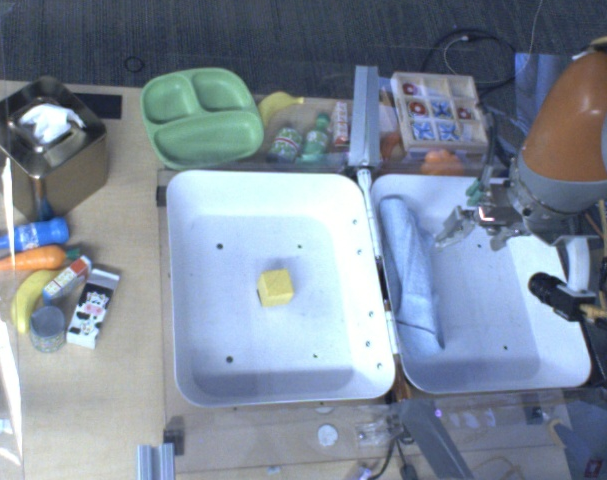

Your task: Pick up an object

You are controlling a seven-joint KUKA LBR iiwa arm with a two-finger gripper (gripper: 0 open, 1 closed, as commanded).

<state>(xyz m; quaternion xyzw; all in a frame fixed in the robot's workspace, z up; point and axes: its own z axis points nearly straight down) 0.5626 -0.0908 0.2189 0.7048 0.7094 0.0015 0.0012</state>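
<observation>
Yellow block alone in the left bin, pincer apart over the right bin.

The yellow block (276, 287) lies near the middle of the left bin (203, 368), nothing touching it. A grey cloth (411, 273) runs along the left side of the right bin (503, 368), by the dividing wall. The pincer (475, 230) hangs over that bin's far part, fingers spread and grasping nothing. On the bench (123, 388), a green tray (203, 116) sits far, a banana (23, 300) and bottles left.

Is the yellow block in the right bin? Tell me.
No, the yellow block lies in the left bin; the right bin holds a grey cloth.
</observation>
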